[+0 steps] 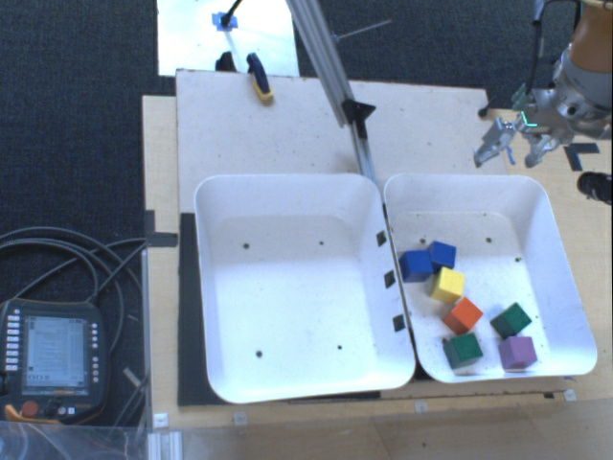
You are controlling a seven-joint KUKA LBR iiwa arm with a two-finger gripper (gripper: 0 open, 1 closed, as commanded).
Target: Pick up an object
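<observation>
Right bin [556, 228] holds coloured blocks [445, 283]; open, empty claw [512, 148] hovers beyond its far rim.

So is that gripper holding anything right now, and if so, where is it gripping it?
Nothing is held. The gripper hangs open above the far rim of the right bin, and the blocks all lie on that bin's floor.
</observation>
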